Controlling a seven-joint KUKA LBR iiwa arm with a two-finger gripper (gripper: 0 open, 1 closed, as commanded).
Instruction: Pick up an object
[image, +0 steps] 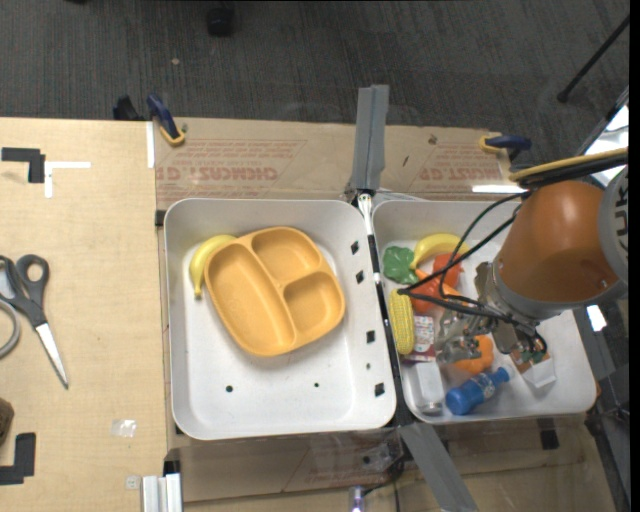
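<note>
The right bin (575, 400) holds a heap of small items: a green pepper (398, 262), a yellow banana (437, 245), an orange-red piece (440, 280), a corn cob (401, 318), a printed packet (424, 333), an orange item (483, 352), a blue bottle (475, 392) and a clear container (425, 385). My gripper (462, 345) hangs low in the middle of this bin, under the orange wrist band (555, 240). It sits right over the packet and the orange item, with cables around it. Nothing can be seen lifted.
The left bin (280, 395) holds a yellow divided plate (275, 290) with a second banana (205, 258) at its left rim. Scissors (38, 310) lie on the bench at far left. A small white item (540, 372) lies near the right bin's front right.
</note>
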